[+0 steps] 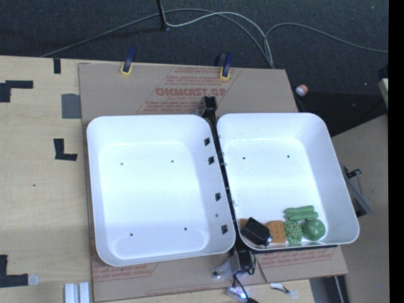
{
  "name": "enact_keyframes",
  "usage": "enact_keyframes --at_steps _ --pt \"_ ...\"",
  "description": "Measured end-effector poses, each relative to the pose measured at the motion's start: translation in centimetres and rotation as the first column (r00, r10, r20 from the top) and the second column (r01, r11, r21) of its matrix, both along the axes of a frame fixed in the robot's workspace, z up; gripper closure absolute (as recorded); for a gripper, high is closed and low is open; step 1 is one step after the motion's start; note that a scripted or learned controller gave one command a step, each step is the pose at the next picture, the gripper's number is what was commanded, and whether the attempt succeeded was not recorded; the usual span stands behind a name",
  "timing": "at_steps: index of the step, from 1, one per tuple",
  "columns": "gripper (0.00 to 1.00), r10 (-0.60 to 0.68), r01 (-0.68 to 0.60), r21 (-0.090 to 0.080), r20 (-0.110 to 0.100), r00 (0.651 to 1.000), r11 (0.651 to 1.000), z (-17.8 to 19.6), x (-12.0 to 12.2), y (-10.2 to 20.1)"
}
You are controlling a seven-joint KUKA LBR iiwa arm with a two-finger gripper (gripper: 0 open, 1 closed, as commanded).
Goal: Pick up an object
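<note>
Claw state cannot be told from this view, so places are referenced to bins and neighbours instead.

Pick candidates are clustered in the near corner of the arm-side bin (328, 137), against its front wall.
- Black object (254, 231): oblong, laid flat. Its long axis is diagonal, with one end pointed at the seam between the bins and the other at the front wall.
- Tan cracker-like piece (275, 230): touched by the black object on the side away from the seam.
- Small orange piece (243, 223): tucked just behind the black object, seam side.
- Green pod (299, 213): long axis roughly parallel to the front wall.
- Green knobbly piece (293, 231) and green round piece (314, 229): packed between the pod and the front wall, touching each other.

Surface: both bins are seated on a cardboard sheet (183, 87) with red print, laid on a pale tabletop (38, 188) marked with black tape. Dark carpet (76, 11) crossed by cables (221, 14) is seen beyond.

Counts:
- 2 white bins, second bin (95, 131) alongside
- 6 objects: 3 green, 1 black, 1 tan, 1 orange
- 2 blue-yellow clamps (128, 64) on the cardboard's far edge
- 4 black clips (211, 160) along the seam
- 1 small ball (302, 90) off the cardboard's far corner
</note>
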State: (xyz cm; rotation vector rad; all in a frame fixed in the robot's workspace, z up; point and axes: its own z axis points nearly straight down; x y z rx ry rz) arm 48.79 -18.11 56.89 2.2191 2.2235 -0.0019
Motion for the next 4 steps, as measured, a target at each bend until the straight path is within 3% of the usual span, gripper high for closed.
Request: enact_keyframes --at_steps 1,2,3,4 --pt "1.00 0.000 0.000 -0.001 0.001 1.000 1.000 1.0 0.0 0.0" --pt "0.00 0.000 0.000 0.000 0.000 1.000 1.000 1.0 0.0 0.0" --pt "1.00 0.001 -0.001 -0.001 0.000 1.000 1.000 2.0 0.0 0.0" --pt "0.00 0.001 -0.001 -0.001 0.000 1.000 1.000 2.0 0.0 0.0"
